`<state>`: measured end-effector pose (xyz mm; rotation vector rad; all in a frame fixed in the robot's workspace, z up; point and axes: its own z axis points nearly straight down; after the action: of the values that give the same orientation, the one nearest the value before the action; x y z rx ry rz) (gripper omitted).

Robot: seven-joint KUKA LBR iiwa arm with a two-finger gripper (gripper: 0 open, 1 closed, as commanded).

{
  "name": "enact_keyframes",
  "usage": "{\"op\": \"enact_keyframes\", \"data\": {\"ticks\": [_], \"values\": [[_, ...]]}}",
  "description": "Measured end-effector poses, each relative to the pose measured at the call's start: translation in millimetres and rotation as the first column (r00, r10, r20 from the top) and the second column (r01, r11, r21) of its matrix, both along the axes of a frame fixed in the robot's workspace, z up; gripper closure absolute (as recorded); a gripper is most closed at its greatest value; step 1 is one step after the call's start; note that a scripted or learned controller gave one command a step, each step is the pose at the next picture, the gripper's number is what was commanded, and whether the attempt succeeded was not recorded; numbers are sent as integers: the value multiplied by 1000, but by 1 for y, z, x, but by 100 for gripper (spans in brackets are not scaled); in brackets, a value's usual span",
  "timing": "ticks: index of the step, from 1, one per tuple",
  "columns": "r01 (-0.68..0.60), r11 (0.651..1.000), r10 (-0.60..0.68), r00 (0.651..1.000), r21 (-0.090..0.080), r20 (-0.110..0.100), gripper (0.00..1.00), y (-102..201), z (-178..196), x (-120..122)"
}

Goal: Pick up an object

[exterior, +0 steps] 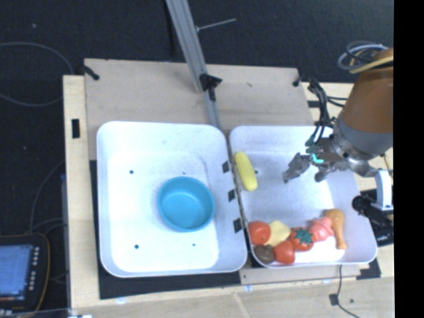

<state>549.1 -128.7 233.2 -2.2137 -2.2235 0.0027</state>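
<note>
**Currently: pick not yet made, gripper hanging bare over the right bin**

Item 1, tool. The gripper [310, 167] is hanging over the middle of the right bin [278, 141], with its two fingers spread apart and nothing lying between them. One finger is pointing left toward the bin's centre; the other is sitting closer to the wrist. The arm [368, 111], grey with its orange band, is reaching in from the right.

Item 2, candidates in the right bin. A yellow banana-shaped toy [246, 171] is lying alone just left of the gripper, close to the wall between the bins, apart from the fingers. Along the near wall a cluster is crowding together: a red tomato [259, 231], a pale yellow piece [279, 230], a second red piece [285, 252], a dark brown piece [264, 254], a red item with green on it [303, 238], a pink toy [320, 229] and an orange drumstick-like toy [337, 225]. Several of these are touching one another.

Item 3, left bin. A blue bowl [186, 203] is standing upright near the centre of the left bin [119, 151], well apart from the gripper.

Item 4, progress. Judging from this, nothing is being held, so the whole of the task is remaining: choosing an object, descending, closing and lifting. The lone banana toy is looking the easiest target, being nearest and free of neighbours.
</note>
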Motion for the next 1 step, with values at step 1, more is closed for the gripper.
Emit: {"op": "enact_keyframes", "data": {"ticks": [1], "values": [[0, 1000, 0, 1000, 0, 4, 0, 0, 2, 1]]}}
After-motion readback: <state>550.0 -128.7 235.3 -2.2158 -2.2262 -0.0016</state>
